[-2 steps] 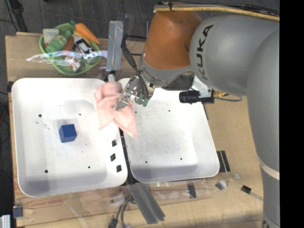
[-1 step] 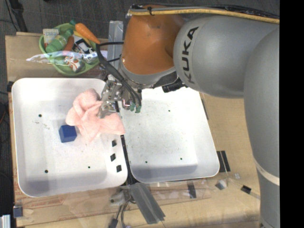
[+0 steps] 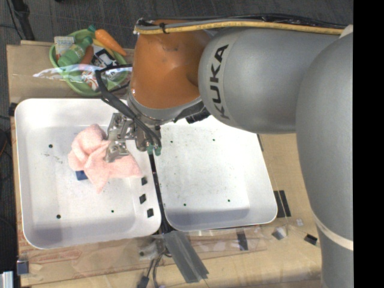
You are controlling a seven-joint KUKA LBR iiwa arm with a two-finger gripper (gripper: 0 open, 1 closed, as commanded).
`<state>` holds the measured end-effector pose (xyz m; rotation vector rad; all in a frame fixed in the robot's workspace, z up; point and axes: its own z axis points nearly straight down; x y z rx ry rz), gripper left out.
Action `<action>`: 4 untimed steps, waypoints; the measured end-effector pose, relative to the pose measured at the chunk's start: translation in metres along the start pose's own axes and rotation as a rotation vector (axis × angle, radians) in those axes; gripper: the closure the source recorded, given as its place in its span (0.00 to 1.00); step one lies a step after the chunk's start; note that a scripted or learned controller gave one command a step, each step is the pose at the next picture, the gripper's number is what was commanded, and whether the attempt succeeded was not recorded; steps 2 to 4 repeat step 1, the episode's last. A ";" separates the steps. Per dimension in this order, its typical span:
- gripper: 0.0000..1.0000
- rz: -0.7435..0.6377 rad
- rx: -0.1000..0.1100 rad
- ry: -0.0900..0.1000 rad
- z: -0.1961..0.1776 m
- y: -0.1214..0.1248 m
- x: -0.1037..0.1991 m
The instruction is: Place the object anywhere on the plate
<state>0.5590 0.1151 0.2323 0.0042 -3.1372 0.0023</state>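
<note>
A crumpled pink cloth [image 3: 95, 156] lies in the left white bin [image 3: 36, 221], right of its centre. A small dark blue thing [image 3: 80, 174] peeks out from under the cloth's lower left edge; what it is cannot be made out. My gripper [image 3: 119, 144] hangs below the orange wrist band [image 3: 165, 65] and reaches down onto the cloth's upper right part, touching or nearly touching it. The wrist hides the bin's upper right corner.
The right white bin [image 3: 210, 179] lies beside the left one, partly under the arm. A green bowl [image 3: 84, 62] holding a carrot, packets and other bits stands behind the left bin. Black tape marks run along the bins' shared rim.
</note>
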 end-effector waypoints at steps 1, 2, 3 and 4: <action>0.00 0.001 0.000 -0.001 0.000 0.000 0.000; 0.00 0.001 0.000 -0.001 0.000 0.000 0.000; 0.00 0.001 0.000 -0.001 0.000 0.000 0.000; 0.00 0.001 0.000 -0.001 0.000 0.000 0.000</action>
